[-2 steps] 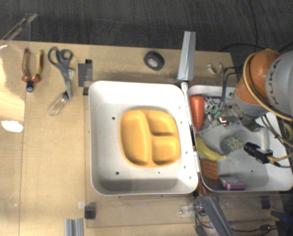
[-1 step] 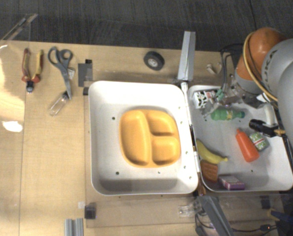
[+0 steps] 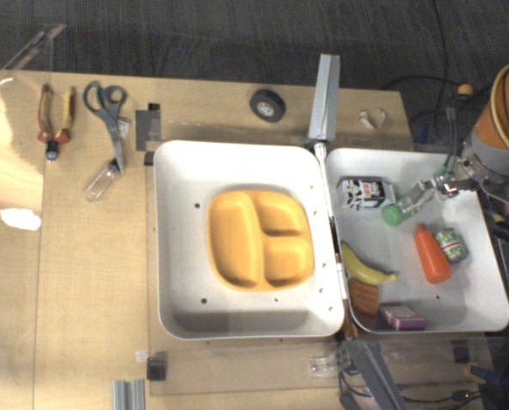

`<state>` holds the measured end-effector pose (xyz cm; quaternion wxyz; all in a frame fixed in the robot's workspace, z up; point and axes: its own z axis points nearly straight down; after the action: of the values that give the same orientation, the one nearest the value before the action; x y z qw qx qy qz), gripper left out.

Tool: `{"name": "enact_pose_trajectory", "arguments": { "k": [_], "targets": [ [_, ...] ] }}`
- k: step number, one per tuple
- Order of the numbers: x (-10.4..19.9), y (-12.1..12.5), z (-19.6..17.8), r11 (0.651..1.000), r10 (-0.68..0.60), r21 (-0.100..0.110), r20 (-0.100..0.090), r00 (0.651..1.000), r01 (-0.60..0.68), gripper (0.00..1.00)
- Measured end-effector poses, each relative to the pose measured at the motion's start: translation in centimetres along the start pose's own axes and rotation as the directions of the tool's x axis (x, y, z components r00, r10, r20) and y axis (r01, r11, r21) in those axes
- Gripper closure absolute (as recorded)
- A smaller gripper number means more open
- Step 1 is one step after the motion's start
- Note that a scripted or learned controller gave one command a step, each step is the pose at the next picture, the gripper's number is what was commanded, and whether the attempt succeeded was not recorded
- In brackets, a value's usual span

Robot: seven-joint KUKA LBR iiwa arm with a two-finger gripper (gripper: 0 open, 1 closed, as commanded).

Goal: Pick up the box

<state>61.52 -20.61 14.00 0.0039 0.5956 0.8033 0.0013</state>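
Wooden bench (image 3: 67, 314), dark carpet (image 3: 195, 15)

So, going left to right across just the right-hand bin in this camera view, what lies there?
Black-and-white carton → yellow banana → small purple box → orange carrot-shaped toy → small green-labelled can. Left out for unclear order: the green cap and brown item.

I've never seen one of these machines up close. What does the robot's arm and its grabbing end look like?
At the right edge, the arm shows as a rounded body, orange with a grey part below it. From it a slim metal gripper of silvery grey links reaches over the right bin, with small red and green specks near its base. Dark cables trail beside the arm. Its jaws are too small to make out.
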Motion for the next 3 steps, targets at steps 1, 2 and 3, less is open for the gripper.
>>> {"name": "enact_pose_trajectory", "arguments": {
  "k": [1,2,3],
  "targets": [
    [-0.2,1.7,2.9,0.996,-0.084,-0.009,0.005,0.996,0.084,0.00],
    [7.5,-1.5,3.5,0.954,-0.298,-0.033,0.035,0.954,0.299,0.00],
    [5.2,4.6,5.3,0.963,-0.269,-0.002,-0.001,0.963,0.269,0.00]
  ]
}}
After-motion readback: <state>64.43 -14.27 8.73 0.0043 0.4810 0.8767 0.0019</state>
